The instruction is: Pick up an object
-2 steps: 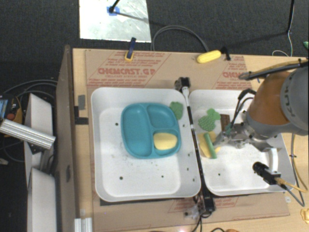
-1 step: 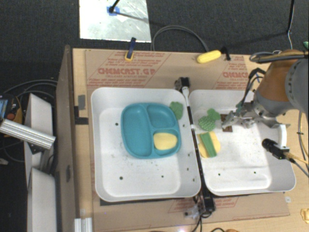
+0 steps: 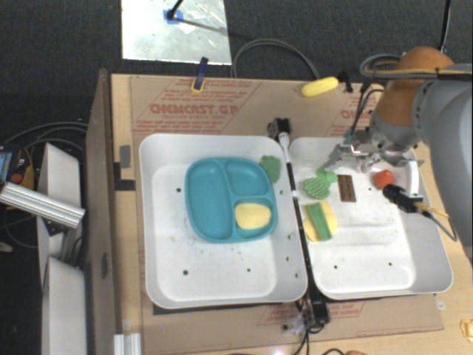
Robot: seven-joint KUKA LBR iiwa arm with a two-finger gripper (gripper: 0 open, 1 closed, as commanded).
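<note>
Over the far part of the right-hand shallow white plastic bin (image 3: 369,265) hangs the two-finger metal gripper (image 3: 353,154), carried by the grey arm (image 3: 447,132) that comes in from the right. From this slanted view I cannot tell whether the gripper is spread or closed, and nothing can be seen held in it.

Just below the gripper and apart from it lie a knobbly green rounded piece (image 3: 318,186) and, beside that on its right, a small dark brown rectangular block (image 3: 346,188). A small orange-red rounded thing (image 3: 383,177) sits further right, near the wrist. Nearer the camera, close to the bin's left wall, rests a flat block that is green on one side and yellow on the other (image 3: 319,220).

The left-hand shallow white plastic bin (image 3: 214,272) bears a blue divided plastic plate (image 3: 211,198). A pale yellow rounded lump (image 3: 253,215) fills the plate's lower right compartment, and a dull green leafy piece (image 3: 270,167) lies at the plate's upper right rim. Both bins stand on a brown printed board (image 3: 222,109), where a yellow oblong thing (image 3: 319,87) lies beyond the bins.
</note>
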